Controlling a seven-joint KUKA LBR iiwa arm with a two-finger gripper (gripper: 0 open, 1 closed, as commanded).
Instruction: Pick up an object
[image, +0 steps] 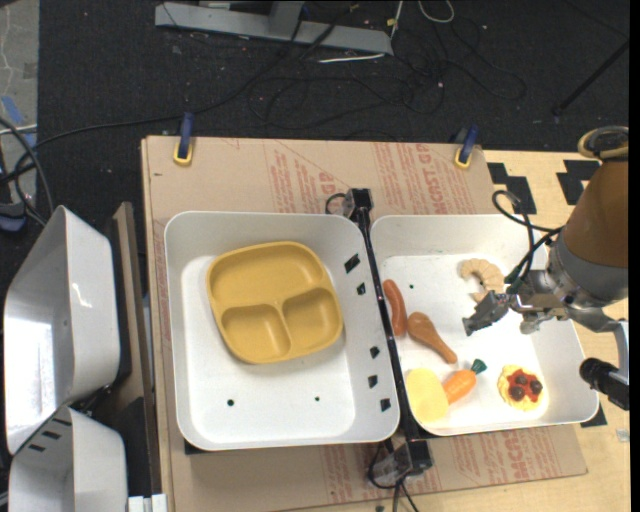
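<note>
1. Camera view, using the black divider (378, 300) between the two bins as landmark. Left bin (190, 330) sits left of it, right bin (440, 235) right of it.
2. Left bin holds a yellow compartment plate (273, 301), three sections, well left of the divider, lying flat.
3. Right bin, closest to the divider: red sausage (395, 305), lying roughly parallel to it.
4. Just right of the sausage: brown drumstick (431, 336), angled away from the divider, thin end toward the near side.
5. Near-side corner by the divider: pale yellow piece (427, 393) with a carrot (461, 384) touching its right edge, green top pointing away from the divider.
6. Further right, near edge of the bin: small tart (522, 386) with dark red berries.
7. Far from the divider, upper part of the bin: tan shrimp-like piece (482, 271).
8. Arm (600, 225) comes in from the right. Gripper (489, 312) hangs over the right bin, just below the shrimp piece and right of the drumstick.
9. Gripper state: cannot tell from here, dark tip is too blurred. Nothing visibly held in it.
</note>
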